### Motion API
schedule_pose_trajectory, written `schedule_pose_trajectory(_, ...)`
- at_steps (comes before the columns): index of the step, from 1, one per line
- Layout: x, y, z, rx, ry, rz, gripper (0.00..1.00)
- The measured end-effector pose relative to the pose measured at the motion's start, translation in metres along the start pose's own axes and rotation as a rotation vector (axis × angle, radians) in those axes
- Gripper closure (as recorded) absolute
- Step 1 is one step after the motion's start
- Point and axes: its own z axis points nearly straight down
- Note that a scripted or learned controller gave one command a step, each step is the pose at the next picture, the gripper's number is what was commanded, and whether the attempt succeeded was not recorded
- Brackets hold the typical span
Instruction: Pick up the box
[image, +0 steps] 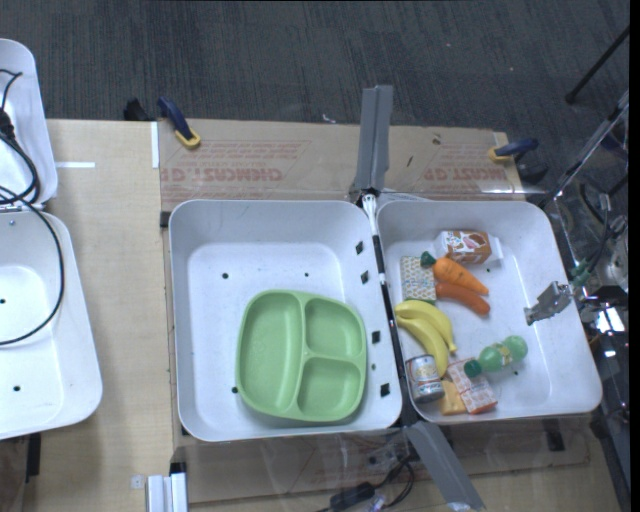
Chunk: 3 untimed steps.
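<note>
A small white and orange box (467, 246) lies at the back of the right bin (560, 395). A flat greenish patterned box (418, 278) lies to its left, near the divider. At the bin's front there is also a red and yellow packet (470, 392). My gripper (548, 301) shows as a small grey metal piece over the right side of the right bin. It is well right of the carrots, apart from every box, and nothing is visible in it.
The right bin also holds two carrots (462, 284), a bunch of bananas (428, 326), a small can (425, 377) and a green bottle (497, 357). A green divided plate (301, 354) lies in the left bin (190, 300). A grey post (374, 140) stands behind the bins.
</note>
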Motion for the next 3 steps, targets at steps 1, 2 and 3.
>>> schedule_pose_trajectory(1,0.000,0.001,-0.008,0.001,0.000,-0.001,1.00)
schedule_pose_trajectory(2,0.000,0.001,-0.008,0.001,0.000,0.000,0.00)
schedule_pose_trajectory(3,0.023,-0.015,0.094,0.001,0.001,0.033,0.00)
